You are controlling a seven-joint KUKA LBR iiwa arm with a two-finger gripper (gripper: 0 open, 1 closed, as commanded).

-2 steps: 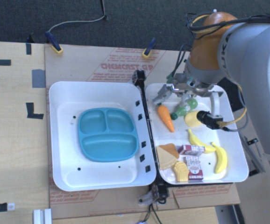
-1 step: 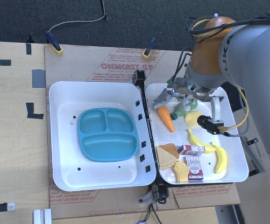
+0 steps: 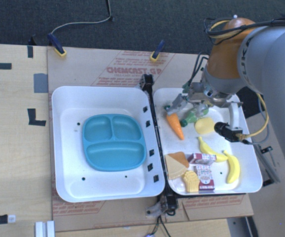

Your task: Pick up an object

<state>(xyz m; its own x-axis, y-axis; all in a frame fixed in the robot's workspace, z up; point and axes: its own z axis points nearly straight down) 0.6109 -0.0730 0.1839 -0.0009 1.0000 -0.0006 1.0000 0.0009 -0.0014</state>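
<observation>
A brown sheet of cardboard (image 3: pixel 108 68) covers the surface (image 3: pixel 9 132), and dark carpet (image 3: pixel 83 9) lies past its far edge. Two white bins sit on the sheet, side by side.

The left bin (image 3: pixel 63 147) has a blue plate (image 3: pixel 115 142) with three parts in its middle.

The right bin (image 3: pixel 251 179) holds toy food. An orange carrot (image 3: pixel 175 125) lies near the bin's far left corner. A green thing (image 3: pixel 190 116) sits just beside it, partly hidden. A small yellow lemon (image 3: pixel 205 126) is next to that. Two bananas (image 3: pixel 226 163) lie near the right edge. A slice of cheese (image 3: pixel 177 163), a cracker (image 3: pixel 192 180) and two small red cartons (image 3: pixel 204 169) crowd the near edge.

The grey arm (image 3: pixel 261 53) reaches over the far edge of the right bin. The hand (image 3: pixel 196 102) hangs over the carrot, the green thing and the lemon. I cannot tell how wide the hand is.

I think the hand will try for one of those three. They lie very close, so it could bump one and push another away. The round lemon could roll or slip out. The hand could also close on nothing.
</observation>
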